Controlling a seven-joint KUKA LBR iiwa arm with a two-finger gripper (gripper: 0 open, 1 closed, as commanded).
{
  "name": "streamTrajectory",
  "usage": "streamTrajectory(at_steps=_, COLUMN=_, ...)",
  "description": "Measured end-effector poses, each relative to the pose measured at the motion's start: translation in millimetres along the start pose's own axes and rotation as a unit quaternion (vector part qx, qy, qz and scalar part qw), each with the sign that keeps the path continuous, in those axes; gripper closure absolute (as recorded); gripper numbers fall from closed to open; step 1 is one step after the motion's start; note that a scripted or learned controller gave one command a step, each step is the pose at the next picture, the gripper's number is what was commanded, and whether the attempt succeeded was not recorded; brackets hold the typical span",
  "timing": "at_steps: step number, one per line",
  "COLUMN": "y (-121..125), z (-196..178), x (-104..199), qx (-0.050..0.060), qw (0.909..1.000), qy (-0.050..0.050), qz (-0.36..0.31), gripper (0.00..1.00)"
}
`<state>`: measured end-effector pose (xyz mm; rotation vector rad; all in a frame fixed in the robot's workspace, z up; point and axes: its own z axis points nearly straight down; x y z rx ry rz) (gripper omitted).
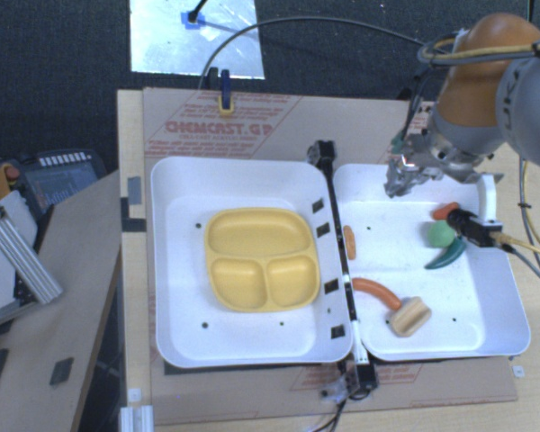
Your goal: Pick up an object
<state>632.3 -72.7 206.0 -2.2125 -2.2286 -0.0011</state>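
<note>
My gripper hangs over the back left part of the right bin, with nothing visibly held. In that bin lie a small orange stick by the left wall, a curved orange piece and a wooden block toward the front. A green lump, a dark green curved piece and a red-orange piece lie together at the right, a short way right of and nearer than the gripper.
The left bin holds a yellow divided tray. A black divider with clips runs between the bins. The arm's grey body and orange band lean in over the right bin's back corner, with cables trailing right.
</note>
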Motion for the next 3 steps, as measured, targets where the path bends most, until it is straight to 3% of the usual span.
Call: streamTrajectory(at_steps=3, y=-47, z=5, x=155, qx=0.0, qw=1.0, qy=0.0, qz=-0.001, gripper=1.0)
